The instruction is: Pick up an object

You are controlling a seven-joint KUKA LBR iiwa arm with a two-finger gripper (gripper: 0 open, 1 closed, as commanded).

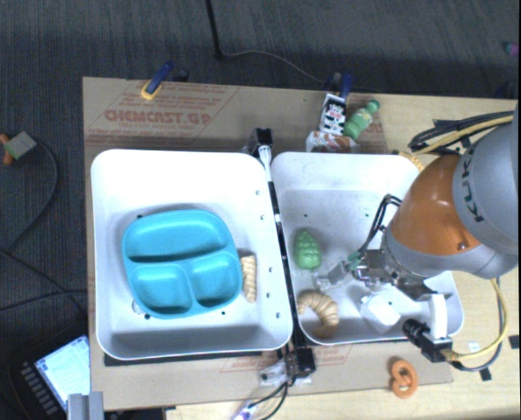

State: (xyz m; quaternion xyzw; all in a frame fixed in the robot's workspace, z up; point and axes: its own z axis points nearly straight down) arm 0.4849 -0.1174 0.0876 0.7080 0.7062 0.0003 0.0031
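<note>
The right bin (348,175) holds a green lumpy toy (308,248), a tan croissant-shaped toy (319,308) near its front wall, and a white block (381,310) at the front right. My gripper (362,272) hangs low over this bin, under the orange wrist band. It sits between the green toy and the white block, just above and left of the white block. In the left bin (111,234) lies a blue divided plate (179,262) with a beige ridged piece (249,276) beside its right edge.
The grey arm (479,208) covers the right bin's right side. Behind the bins on the bench lie a green-and-white toy (348,121) and blue clamps (158,79). An orange ring (403,376) lies in front of the right bin. Cables run along the right edge.
</note>
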